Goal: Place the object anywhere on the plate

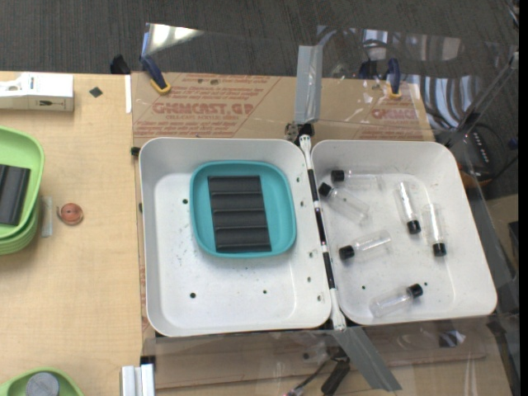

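Note:
A teal plate [284, 213] with a dark ribbed insert lies in the left white bin [169, 254], toward its upper middle. Several clear plastic vials with black caps lie scattered in the right white bin [462, 295]: one near the top left [353, 176], one in the middle [365, 246], two on the right [407, 206] [435, 231], and one near the front [396, 299].
Cardboard and clear plastic sheeting stand behind the bins. On the wooden bench at left are a green tray [25, 221], a small round orange piece [71, 213] and a white box [37, 91].

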`<state>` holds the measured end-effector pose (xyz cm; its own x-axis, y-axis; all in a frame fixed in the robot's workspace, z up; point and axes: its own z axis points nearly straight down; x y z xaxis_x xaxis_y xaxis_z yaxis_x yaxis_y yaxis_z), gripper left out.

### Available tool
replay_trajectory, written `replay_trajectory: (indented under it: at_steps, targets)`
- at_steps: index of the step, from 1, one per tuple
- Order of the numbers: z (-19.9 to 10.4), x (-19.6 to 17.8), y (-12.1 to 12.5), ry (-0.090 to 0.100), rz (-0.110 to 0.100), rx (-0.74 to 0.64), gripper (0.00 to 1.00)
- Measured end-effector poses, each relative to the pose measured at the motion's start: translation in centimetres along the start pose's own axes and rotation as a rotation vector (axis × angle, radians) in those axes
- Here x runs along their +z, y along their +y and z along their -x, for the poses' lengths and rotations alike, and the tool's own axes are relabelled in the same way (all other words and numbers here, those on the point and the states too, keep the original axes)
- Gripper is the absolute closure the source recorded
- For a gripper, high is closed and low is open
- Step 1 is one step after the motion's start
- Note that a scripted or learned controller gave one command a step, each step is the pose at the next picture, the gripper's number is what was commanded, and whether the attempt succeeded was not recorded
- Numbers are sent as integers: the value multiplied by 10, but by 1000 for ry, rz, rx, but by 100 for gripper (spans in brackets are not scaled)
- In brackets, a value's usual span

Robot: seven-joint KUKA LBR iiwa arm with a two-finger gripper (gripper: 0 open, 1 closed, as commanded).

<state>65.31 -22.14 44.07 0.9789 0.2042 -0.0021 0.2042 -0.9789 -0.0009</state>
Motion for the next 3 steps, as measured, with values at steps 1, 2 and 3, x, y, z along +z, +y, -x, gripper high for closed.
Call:
replay_trajectory:
  at_steps: [1, 2, 3]
  targets:
    - [0, 0, 0, 0, 0, 1, 0]
    - [0, 0, 0, 0, 0, 1, 0]
    - [0, 0, 0, 0, 0, 1, 0]
